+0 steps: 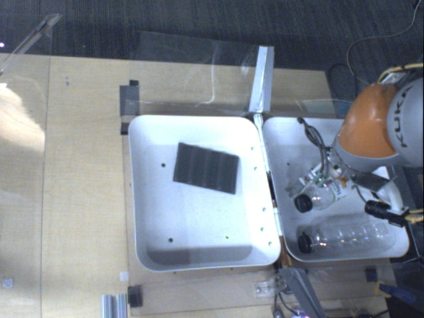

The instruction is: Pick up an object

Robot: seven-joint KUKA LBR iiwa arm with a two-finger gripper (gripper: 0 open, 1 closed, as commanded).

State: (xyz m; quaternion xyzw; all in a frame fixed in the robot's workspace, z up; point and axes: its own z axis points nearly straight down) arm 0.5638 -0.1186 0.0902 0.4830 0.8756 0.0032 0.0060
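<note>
Bottle [344,236], clear with a black cap, lies along the right bin's [281,177] near wall. I see my gripper [317,192] low above it, jaws possibly around a second small clear bottle; I cannot tell. Dark ridged pad [206,167] sits in the left bin [142,197].

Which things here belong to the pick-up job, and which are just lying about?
Job:
- gripper, low in the right bin
- small clear bottle beside it
- large clear bottle along the near wall

Lying about:
- dark flat pad in the left bin
</note>
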